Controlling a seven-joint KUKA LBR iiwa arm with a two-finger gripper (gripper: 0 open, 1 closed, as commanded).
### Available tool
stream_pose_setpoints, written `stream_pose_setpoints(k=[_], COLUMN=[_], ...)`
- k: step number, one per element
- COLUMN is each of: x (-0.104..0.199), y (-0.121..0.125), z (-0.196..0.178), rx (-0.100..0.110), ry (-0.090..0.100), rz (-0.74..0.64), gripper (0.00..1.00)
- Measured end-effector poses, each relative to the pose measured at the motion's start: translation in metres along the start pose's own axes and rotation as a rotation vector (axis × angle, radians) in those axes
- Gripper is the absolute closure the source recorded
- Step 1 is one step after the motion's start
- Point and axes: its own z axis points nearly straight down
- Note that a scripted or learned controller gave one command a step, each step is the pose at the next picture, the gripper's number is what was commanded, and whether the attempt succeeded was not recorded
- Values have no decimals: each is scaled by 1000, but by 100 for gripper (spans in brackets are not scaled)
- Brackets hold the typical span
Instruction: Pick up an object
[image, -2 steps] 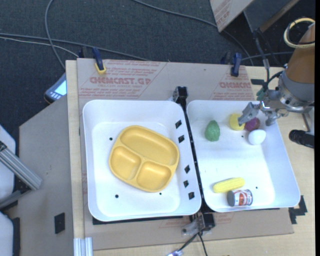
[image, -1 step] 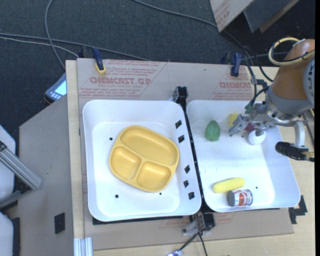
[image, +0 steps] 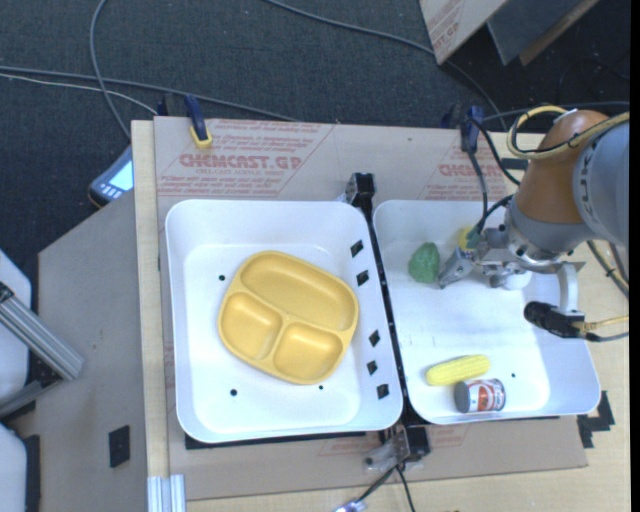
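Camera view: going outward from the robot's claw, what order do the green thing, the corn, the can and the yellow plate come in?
From the gripper:
1. Green object, right beside it on the view's left, in the right bin.
2. Corn cob, near that bin's front edge.
3. Can, just past the corn.
4. Yellow divided plate, across in the left bin.

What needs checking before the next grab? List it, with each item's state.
1. Gripper inside right bin: ok.
2. Green object beside the gripper and within reach: ok.
3. Object between the fingers: cannot tell.
4. Corn cob and can well away from the arm, near the front wall: ok.
5. Yellow divided plate sits in left bin, out of the way: ok.
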Motion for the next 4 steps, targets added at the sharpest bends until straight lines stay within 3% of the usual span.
stream_pose_setpoints(k=[1, 4], x=[-1, 11], y=[2, 1], z=[-16, -184], rx=[-9, -16], ry=[-2, -5], rz=[1, 0], gripper=[100, 100])
